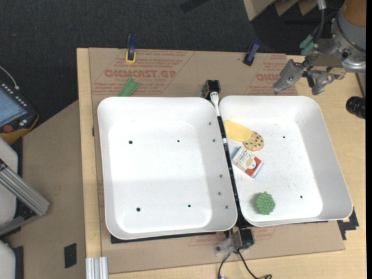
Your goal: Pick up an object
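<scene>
Nothing is lifted yet, so the whole pick remains. The left bin [154, 167] carries no items. In the right bin [290, 156], along its left side, lie a yellow wedge [235, 130] touching a spotted cookie [254, 141], a small carton [248, 162] just nearer, and a green ball [264, 203] nearest. The tool [303, 79] hangs open and unladen beyond that bin's far edge, touching nothing.

Cardboard-topped bench [174, 68] bearing two white bins [157, 167].
</scene>
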Action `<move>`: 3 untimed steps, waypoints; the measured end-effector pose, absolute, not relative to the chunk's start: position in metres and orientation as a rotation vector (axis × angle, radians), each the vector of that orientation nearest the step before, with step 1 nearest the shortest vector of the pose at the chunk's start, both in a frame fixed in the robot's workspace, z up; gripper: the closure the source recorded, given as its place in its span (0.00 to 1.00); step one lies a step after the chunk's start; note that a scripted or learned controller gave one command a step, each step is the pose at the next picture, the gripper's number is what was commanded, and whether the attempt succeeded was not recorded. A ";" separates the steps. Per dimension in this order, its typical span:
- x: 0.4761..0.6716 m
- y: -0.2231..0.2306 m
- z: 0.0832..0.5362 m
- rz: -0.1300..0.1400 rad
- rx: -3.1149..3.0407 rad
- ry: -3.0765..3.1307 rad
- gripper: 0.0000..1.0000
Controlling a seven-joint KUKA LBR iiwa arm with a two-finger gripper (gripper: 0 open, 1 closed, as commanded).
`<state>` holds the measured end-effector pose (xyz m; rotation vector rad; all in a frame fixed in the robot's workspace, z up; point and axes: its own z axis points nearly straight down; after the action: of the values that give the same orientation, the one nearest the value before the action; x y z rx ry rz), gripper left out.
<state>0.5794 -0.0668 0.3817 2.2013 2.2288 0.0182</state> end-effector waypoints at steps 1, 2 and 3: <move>0.564 -0.056 0.478 0.016 2.210 2.217 0.00; 0.542 -0.010 0.540 0.011 2.211 2.223 0.00; 0.543 -0.012 0.547 0.006 2.215 2.219 1.00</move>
<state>0.5430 -0.0124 0.5465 2.2151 2.2189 0.0055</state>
